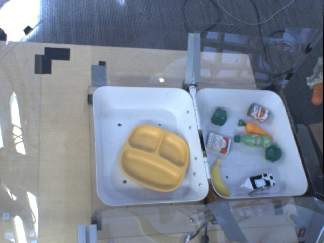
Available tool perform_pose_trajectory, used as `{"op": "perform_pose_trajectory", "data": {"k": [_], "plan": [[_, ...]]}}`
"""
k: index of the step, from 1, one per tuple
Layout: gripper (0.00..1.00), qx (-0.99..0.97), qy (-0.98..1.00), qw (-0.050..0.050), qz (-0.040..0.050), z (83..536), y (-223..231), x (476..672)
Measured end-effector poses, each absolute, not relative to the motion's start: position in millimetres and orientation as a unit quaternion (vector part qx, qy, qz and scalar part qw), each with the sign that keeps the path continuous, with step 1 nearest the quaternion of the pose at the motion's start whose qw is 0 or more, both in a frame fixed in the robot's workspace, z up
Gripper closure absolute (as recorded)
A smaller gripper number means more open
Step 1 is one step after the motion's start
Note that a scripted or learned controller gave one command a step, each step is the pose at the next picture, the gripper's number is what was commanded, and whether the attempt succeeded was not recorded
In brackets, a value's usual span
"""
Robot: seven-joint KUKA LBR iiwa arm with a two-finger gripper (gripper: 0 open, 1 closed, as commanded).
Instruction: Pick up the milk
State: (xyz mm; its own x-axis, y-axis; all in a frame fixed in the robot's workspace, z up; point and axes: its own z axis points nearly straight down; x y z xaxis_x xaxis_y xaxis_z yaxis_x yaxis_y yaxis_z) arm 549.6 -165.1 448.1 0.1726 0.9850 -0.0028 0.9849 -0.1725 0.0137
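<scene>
Left bin [106, 151] holds yellow divided tray [154, 157]. Right bin [283, 115] holds small items; milk [262, 182], cow-patterned carton, lies at its near right corner, near banana [219, 178]. Step, as you judge it: approach not begun. Arm's orange band [318, 92] sits at far right edge; claw state: cannot tell. Next you need reach down over carton. Wooden bench [50, 135], grey carpet [126, 14] beyond.

A robotics lab: two white bins [104, 151] on a wooden bench [45, 146], loose cables [202, 6] at twelve o'clock, grey carpet [126, 14].
</scene>
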Motion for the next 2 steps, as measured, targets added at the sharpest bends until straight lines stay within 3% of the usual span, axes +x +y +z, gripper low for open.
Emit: {"op": "perform_pose_trajectory", "data": {"k": [1,2], "plan": [[1.00,0.763,0.647,0.002,0.0018,414.9,-103.1,492.4],[1.00,0.765,0.644,0.002,0.0013,435.4,-125.4,620.2]]}}
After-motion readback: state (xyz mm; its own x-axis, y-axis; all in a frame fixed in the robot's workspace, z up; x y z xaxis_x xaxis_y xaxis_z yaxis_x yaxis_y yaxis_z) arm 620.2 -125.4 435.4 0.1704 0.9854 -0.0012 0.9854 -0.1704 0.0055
